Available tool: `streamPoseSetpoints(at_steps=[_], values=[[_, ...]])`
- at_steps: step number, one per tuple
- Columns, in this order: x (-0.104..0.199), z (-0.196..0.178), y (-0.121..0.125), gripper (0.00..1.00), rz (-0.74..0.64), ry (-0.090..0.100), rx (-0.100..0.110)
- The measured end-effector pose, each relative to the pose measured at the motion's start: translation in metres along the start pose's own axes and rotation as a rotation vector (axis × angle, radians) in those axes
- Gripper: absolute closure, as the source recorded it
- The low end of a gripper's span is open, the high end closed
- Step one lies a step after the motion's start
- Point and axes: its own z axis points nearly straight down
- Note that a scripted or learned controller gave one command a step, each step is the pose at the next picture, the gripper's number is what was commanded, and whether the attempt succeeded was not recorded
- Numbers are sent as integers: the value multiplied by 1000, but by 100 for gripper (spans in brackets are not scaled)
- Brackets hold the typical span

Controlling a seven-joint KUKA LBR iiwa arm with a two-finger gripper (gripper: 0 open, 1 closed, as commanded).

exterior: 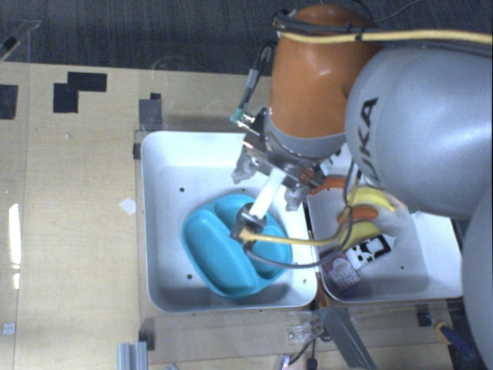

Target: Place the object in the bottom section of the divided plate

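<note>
- Fixed above the bench (69, 206), looking down at a slant.
- Faces both white bins: left bin (166, 206) whole in frame, right bin (431, 276) partly cut off by the arm.
- Near enough that the grey arm (424, 122) with its orange band (316, 75) looms large, entering from the right and covering the upper right of the frame.
- Dark floor (154, 14) runs along the top edge, beyond the far side of the bench.
- Near edge of the bench falls at the bottom of the frame.
- Single view, so nothing shared with another.
</note>
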Motion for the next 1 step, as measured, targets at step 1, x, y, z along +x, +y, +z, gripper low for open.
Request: streamPoseSetpoints(at_steps=[1], values=[[-19,-114,-12,0,-11,2,-2]])
